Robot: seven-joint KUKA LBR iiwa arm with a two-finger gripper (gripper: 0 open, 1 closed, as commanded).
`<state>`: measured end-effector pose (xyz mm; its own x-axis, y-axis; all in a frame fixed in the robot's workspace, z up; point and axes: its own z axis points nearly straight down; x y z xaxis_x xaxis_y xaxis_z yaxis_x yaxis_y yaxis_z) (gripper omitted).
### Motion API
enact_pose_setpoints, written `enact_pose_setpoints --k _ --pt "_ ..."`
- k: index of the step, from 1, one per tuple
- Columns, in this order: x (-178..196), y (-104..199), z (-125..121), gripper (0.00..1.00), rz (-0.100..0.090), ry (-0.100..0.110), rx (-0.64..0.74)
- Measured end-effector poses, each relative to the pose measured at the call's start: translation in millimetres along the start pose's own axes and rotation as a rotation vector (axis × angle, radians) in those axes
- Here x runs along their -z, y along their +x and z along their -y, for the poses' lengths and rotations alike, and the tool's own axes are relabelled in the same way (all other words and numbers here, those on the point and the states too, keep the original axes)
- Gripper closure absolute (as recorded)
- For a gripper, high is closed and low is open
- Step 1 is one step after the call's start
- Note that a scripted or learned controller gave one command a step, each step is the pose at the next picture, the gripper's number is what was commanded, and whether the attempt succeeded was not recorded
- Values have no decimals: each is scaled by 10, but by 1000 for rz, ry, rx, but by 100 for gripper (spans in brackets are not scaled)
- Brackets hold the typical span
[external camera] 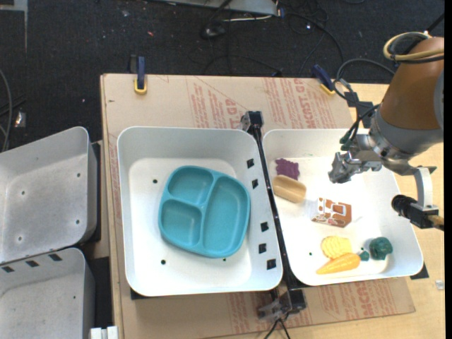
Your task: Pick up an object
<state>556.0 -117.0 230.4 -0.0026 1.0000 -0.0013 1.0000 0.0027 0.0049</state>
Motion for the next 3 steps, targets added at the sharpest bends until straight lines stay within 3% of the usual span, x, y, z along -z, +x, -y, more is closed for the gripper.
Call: enact_pose_setpoints --k 1,3 --pt "532 -2 -18 100 0 -2 1" --pt "356 1148 -47 100 -3 6 6"
